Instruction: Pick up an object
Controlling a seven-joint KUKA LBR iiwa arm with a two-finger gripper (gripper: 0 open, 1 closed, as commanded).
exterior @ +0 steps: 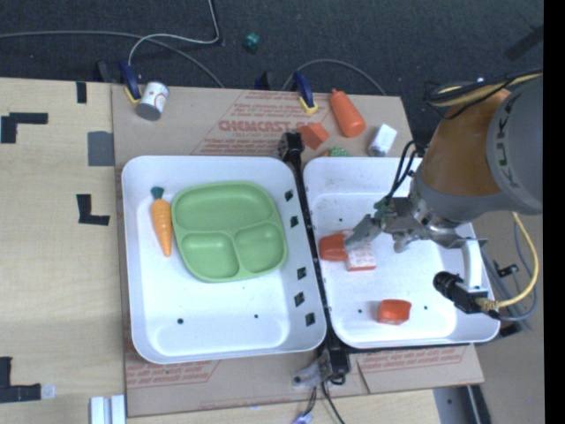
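My gripper hangs over the middle of the right bin, open, with nothing between its fingers. Its left finger is just above a small white and pink box, beside which lies a red block. An orange-red piece rests nearer the bin's front. In the left bin are a green divided plate and a toy carrot to its left.
Behind the bins, on the cardboard, lie an orange bottle-shaped toy, a small orange block, a white cube and a small white can. Clamps and cables run along the back edge. The grey and orange arm covers the right bin's right side.
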